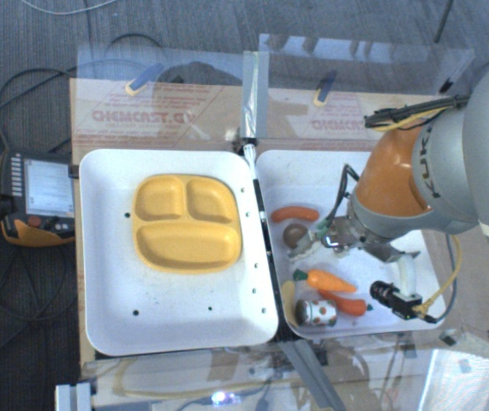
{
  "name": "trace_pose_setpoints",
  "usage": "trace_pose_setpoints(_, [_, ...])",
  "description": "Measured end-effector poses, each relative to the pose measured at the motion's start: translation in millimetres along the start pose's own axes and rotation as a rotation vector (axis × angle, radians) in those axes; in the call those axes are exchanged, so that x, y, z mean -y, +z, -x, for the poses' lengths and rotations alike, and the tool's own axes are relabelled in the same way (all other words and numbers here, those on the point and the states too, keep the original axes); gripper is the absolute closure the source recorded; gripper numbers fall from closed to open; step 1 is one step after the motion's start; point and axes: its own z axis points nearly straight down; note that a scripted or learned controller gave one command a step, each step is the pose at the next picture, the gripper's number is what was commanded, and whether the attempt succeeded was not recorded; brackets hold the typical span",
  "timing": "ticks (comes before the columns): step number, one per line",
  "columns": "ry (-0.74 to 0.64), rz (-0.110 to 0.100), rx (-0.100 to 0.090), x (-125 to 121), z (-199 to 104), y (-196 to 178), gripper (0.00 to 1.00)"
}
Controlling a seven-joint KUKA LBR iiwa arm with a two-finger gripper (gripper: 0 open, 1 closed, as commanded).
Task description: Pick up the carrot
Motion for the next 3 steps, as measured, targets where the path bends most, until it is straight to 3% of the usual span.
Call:
trace_pose_setpoints(1, [-0.142,0.019,0.009,40,-3,2,0.0])
trace_pose_setpoints(2, [-0.143,0.019,0.004,39,-5,-8,1.0])
trace_pose_setpoints(3, [0.403,-0.007,0.002,34,-91,-89,1.0])
